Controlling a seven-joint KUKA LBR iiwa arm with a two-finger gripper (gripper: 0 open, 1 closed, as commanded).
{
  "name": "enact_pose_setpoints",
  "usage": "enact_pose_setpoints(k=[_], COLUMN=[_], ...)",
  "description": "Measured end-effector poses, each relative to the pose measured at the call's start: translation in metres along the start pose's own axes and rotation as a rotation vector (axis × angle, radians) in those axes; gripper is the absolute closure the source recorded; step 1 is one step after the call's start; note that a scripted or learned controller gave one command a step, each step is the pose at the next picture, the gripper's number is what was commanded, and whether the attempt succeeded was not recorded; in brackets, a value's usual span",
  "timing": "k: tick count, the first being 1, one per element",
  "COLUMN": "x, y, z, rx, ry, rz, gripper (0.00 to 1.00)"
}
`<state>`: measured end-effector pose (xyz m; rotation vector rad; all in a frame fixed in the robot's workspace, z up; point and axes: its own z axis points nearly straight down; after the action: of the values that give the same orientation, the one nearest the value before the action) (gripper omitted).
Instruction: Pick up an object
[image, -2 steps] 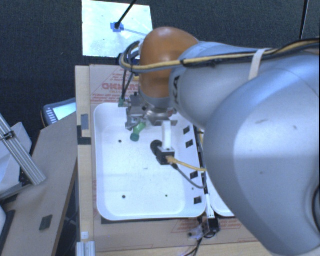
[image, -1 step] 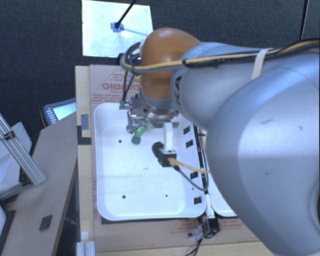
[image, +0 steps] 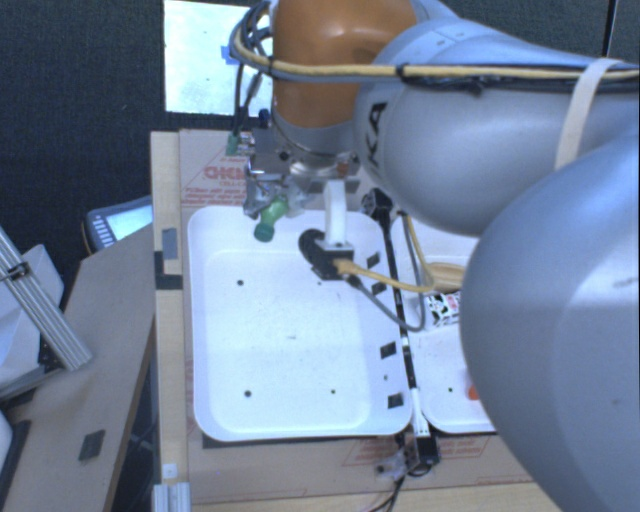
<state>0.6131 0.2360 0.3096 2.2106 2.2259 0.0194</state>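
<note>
We are noting the gripper (image: 300, 205) hovering at the left bin's (image: 215, 425) far edge w/ a green object (image: 266, 224) hanging at its finger, grip state unclear, so we are flagging a drop risk if it's merely snagged.

arm (image: 480, 150) over bins | left bin (image: 250, 400) | green object (image: 266, 228) at far rim
</note>
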Motion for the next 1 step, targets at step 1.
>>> enact_pose_setpoints(k=[1], x=[-0.0161], y=[0.0349], z=[-0.1722], rx=[-0.009], ry=[0.0], rz=[0.002], gripper=[1.0])
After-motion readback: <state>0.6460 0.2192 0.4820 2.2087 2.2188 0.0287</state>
